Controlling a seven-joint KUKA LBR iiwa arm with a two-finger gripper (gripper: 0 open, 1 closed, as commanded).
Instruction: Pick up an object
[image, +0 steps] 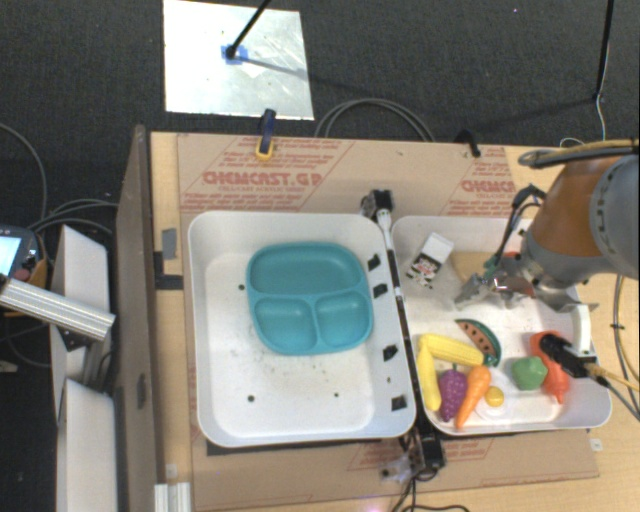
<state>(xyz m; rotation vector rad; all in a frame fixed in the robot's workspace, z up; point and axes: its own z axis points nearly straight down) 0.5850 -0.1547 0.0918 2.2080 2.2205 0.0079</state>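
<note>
My end effector (487, 287) hangs over the right bin (600, 405); I cannot tell its state. Just left of it lies a small white box (430, 258). Below it lie a watermelon slice (481, 338), corn (452, 349) and carrot (474, 392).

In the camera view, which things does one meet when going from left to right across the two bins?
Teal divided plate → small white box → corn cob → green toy → red-orange toy.
</note>
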